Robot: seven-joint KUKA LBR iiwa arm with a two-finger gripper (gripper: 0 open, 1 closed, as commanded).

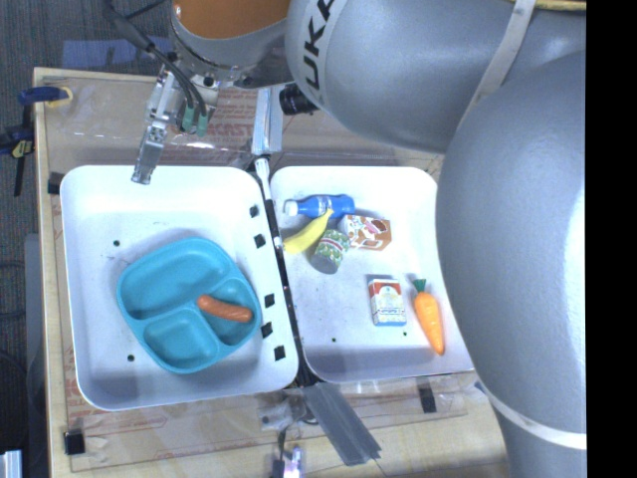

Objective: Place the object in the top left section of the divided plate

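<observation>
Here, a slim orange-brown sausage (225,310) across the blue plate (159,292); gripper (142,172) state unclear.

A pale counter (100,103) carries two shallow white bins side by side: the left bin (90,227) at nine o'clock, the right bin (418,192) at three o'clock.

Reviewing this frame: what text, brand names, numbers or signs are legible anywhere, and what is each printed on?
"UKA", black letters on the grey arm casing; the start of the word is cut off by the arm's curve.
Small red and white box in the right bin: printed label, too small to read.
Packet and can beside the banana: printing blurred, unreadable.
</observation>
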